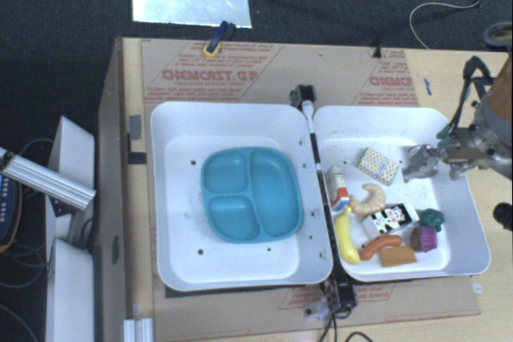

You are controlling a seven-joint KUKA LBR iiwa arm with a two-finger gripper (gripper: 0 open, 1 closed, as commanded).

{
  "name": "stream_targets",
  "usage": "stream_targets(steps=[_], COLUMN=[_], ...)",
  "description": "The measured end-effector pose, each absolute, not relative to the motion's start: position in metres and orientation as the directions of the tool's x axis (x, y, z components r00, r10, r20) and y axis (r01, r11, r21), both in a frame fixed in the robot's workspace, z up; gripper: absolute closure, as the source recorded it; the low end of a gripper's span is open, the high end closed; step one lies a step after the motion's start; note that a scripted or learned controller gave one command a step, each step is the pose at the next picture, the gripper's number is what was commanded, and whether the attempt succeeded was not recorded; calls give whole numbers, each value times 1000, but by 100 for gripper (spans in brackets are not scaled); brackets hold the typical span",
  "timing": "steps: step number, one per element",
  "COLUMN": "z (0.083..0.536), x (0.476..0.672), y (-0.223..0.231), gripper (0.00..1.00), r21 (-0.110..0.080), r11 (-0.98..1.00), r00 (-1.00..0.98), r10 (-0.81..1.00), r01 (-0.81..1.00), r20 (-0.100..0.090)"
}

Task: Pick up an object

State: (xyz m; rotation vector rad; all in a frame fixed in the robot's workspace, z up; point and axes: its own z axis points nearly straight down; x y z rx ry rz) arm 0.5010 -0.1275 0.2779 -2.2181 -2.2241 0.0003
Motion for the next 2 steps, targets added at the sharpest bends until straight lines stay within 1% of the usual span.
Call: stream_targets(steps=[1,2], z=[143,119], x=[540,585], y=[-125,-94], gripper=[0,0], r21=[-1,2], r11=[1,4], r00=[-1,-4], r10=[1000,1000], r01=[1000,1000], r20=[1,0])
